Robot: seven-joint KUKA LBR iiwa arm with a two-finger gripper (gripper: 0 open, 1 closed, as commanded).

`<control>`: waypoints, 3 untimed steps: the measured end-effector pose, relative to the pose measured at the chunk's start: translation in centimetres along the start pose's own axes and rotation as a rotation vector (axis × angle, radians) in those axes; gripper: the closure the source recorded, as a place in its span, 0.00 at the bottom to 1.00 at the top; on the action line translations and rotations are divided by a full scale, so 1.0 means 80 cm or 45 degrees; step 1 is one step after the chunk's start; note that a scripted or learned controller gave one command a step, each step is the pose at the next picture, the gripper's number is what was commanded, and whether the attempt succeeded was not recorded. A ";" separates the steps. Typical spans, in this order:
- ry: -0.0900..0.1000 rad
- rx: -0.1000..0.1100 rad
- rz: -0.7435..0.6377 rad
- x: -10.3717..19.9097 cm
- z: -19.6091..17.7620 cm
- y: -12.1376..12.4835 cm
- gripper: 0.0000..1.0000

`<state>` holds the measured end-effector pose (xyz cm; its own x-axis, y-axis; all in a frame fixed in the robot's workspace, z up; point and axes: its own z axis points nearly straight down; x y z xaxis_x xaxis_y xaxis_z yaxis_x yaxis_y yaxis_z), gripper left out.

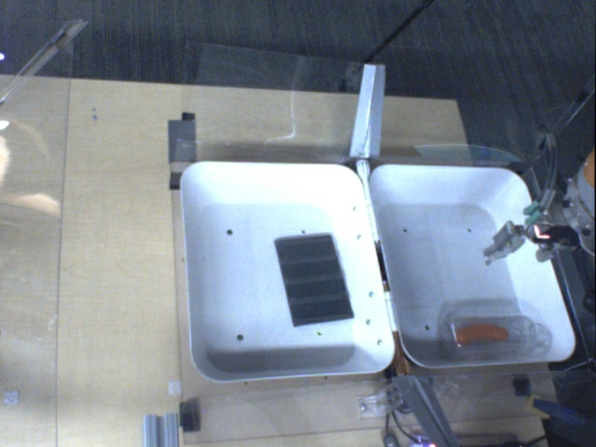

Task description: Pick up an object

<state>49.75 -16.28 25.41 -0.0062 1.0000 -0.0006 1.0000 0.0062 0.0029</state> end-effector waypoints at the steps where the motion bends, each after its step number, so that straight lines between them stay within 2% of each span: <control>1: 0.001 0.001 0.113 0.107 0.071 0.045 0.00; 2: -0.001 -0.002 0.077 0.008 0.086 -0.004 0.00; 3: -0.005 -0.015 -0.006 -0.043 0.206 -0.008 0.00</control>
<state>49.15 -19.70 8.96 -0.0108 0.9999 -0.0044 0.9998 0.0108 0.0146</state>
